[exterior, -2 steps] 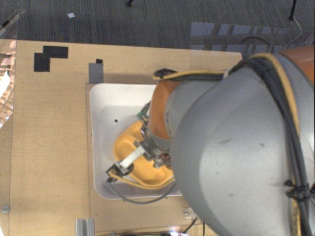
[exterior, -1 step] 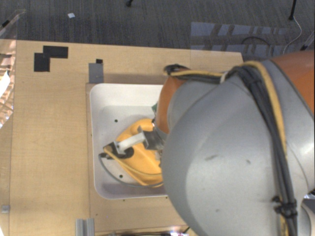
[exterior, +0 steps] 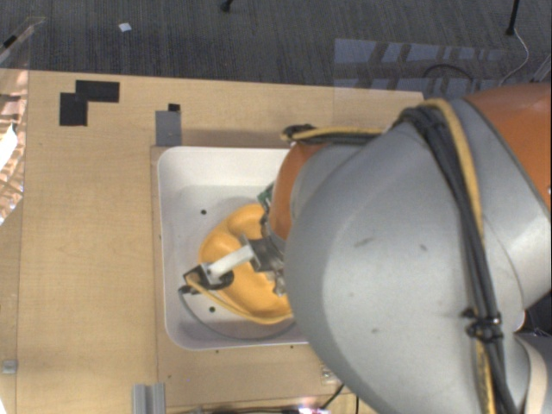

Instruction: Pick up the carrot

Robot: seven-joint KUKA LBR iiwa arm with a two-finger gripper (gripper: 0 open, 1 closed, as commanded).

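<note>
White bin (exterior: 177, 231) holds a yellow object (exterior: 237, 270).

Arm's grey bulk (exterior: 405, 266) covers the bin's (exterior: 177, 231) right half — open floor along the left wall and top-left corner, while a yellow-orange object (exterior: 237, 279) sits mid-bin with the gripper (exterior: 194, 281) at its lower-left edge, near the bottom-left wall.

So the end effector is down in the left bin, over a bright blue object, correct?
Not quite: the object under the end effector is yellow-orange, not blue. The camera view shows the end effector down in the left bin, over it.
</note>
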